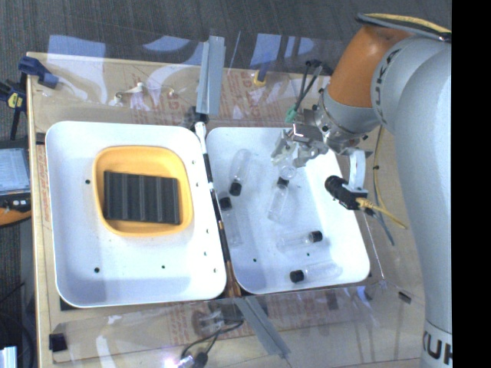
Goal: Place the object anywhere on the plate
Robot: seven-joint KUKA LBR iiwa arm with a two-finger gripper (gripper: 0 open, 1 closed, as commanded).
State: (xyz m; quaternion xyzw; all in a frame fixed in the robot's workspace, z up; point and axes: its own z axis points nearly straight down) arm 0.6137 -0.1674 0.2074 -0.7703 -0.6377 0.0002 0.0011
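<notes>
A blue clamp (31,69) grips the bench's far left corner. Cables (201,349) lie along the bench's near edge

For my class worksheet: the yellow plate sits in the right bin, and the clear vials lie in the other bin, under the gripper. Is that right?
Not quite. The camera view shows the plate in the left bin; the vials lie in the right bin, under the gripper.

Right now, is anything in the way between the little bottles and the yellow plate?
Yes: the raised rims where the two bins meet lie between the bottles and the plate. A dark ridged block covers the plate's middle.
</notes>
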